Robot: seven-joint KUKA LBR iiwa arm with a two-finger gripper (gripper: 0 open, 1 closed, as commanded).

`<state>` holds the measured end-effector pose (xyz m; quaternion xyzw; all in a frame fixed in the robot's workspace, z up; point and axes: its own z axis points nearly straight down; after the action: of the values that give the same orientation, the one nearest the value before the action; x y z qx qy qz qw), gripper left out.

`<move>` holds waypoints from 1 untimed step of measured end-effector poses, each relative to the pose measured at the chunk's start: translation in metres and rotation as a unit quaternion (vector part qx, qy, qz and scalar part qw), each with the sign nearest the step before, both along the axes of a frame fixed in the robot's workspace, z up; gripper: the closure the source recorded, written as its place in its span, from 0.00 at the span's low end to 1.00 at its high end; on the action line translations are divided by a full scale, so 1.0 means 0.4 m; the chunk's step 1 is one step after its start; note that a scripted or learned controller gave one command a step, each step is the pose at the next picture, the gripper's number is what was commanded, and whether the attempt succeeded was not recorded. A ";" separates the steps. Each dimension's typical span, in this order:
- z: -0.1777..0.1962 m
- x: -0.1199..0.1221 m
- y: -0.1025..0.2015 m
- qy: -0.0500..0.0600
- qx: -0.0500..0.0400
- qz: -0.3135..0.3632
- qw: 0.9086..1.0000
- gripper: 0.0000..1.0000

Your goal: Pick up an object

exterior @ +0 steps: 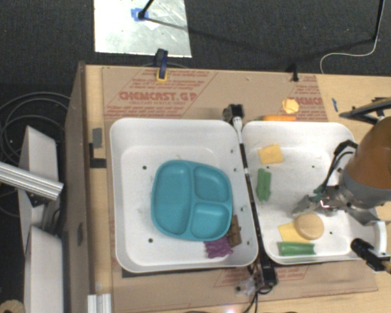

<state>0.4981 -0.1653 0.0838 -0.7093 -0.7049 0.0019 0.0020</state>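
My fingers [315, 204]: lower right of frame, over the right bin [326, 134]; open or closed, I cannot tell.
Round tan object [309, 226]: just below them.

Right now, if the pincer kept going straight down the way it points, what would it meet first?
Probably the round tan piece just beside the pincer, or bare floor of the right bin; depth is unclear.
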 end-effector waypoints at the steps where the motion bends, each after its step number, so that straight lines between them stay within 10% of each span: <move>1: 0.277 -0.023 0.156 -0.008 0.000 0.008 1.000 0.00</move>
<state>0.4890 -0.1029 0.1946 -0.7034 -0.7107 -0.0042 -0.0034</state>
